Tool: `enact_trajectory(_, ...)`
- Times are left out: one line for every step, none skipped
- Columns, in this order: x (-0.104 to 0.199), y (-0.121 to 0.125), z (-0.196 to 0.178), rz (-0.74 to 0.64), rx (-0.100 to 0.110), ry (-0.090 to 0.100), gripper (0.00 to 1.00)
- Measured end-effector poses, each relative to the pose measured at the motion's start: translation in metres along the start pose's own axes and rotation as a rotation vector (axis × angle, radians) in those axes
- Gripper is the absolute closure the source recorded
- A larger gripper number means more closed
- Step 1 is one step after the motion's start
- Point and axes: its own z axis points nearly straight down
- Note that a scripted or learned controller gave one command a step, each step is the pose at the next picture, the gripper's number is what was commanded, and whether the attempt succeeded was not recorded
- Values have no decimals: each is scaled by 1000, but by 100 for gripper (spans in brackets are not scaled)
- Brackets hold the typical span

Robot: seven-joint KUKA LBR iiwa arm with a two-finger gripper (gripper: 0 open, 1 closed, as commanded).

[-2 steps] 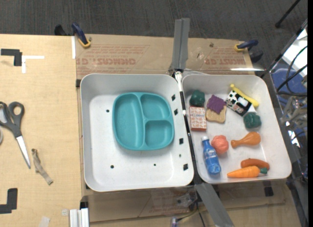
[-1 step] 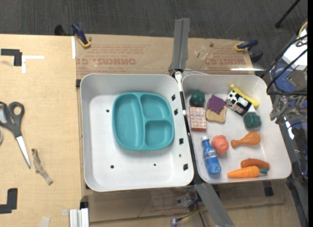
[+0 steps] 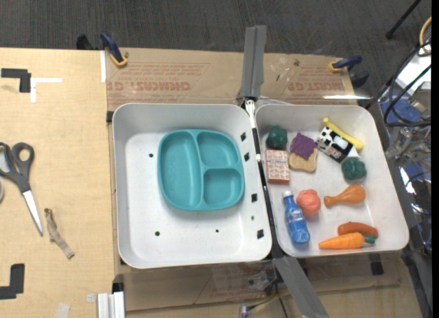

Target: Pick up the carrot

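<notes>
At the right edge of the scene a cluster of hardware [image 3: 416, 147] stands, cut off by the frame. Its parts are pale grey and silvery, with some shine on them. Toward the far side there is a white block [image 3: 414, 71], and under it a bright blue patch. Thin blue cables [image 3: 398, 104] make loops over the pieces, and a yellowish cable [image 3: 425, 35] curves at the far right corner. I cannot tell which of these shapes belong to the arm itself. Screws and markings are too blurred to read.
</notes>
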Motion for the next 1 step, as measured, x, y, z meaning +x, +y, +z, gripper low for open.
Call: enact_trajectory(-35, -37, 22, -183, -1, -1, 100)
